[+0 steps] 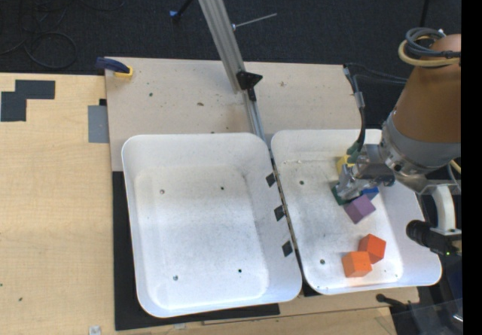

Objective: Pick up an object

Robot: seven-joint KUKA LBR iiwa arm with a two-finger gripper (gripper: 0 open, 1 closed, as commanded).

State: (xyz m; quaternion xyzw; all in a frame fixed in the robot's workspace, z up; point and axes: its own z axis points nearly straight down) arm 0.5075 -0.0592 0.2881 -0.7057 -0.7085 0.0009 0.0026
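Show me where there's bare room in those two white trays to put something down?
The left bin has bare floor wall to wall. In the right bin, the strip beside the divider is free; the gripper, purple block and orange blocks crowd its right half.

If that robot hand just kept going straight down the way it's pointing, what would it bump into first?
Most likely the purple block: the hand points down into the right bin and its tip sits right at that block's upper edge. A blue piece lies beside it, and depth is hard to judge from this slanted view.

Two white bins [196,296], two orange blocks [364,255], one purple block [361,208]
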